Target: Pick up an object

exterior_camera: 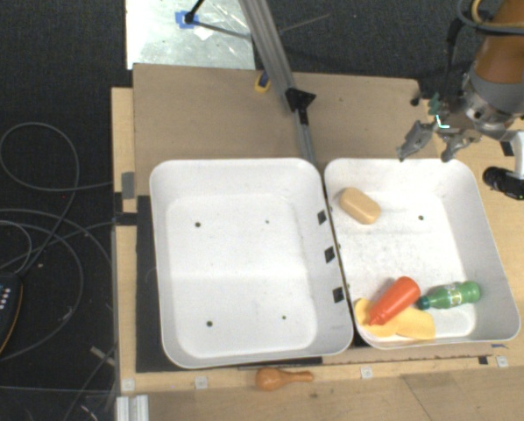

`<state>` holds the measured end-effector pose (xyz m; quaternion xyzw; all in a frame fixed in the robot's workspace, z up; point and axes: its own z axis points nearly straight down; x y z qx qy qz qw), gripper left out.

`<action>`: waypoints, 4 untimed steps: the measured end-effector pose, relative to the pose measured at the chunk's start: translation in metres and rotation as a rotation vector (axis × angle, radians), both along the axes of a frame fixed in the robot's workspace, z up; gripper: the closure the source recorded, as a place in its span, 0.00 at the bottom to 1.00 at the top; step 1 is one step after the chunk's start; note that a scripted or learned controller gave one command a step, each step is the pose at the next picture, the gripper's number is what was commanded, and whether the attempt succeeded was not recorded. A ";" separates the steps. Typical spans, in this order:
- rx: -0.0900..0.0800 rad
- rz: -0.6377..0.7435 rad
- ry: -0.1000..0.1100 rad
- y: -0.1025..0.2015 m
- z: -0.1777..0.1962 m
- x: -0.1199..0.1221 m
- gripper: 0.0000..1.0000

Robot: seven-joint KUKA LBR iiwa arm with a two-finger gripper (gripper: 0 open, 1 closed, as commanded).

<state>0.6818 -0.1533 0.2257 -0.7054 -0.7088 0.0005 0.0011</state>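
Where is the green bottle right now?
The green bottle lies on its side in the right bin, near its front right corner, just right of the orange carrot-shaped toy.

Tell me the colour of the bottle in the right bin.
Green bottle, lying at the near end of the right bin; camera view.

Carrot (394, 300), bottle (450, 296) at right bin's (485, 226) front; bar (359, 205) behind.

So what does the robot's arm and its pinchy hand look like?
The arm has a rounded orange band with grey metal below it, and a yellowish cable loops over the top. Its two-finger gripper has two dark, thin, pointed fingers spread apart like a little beak. A tiny turquoise light glows just above them, next to thin black wires.
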 end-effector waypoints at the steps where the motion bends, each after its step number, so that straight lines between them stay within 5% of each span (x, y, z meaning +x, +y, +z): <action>1: -0.002 0.002 -0.004 0.000 0.003 0.001 0.00; 3: 0.000 0.000 0.002 0.003 -0.122 -0.002 0.00; 4: -0.002 0.003 -0.003 0.003 -0.135 -0.002 0.00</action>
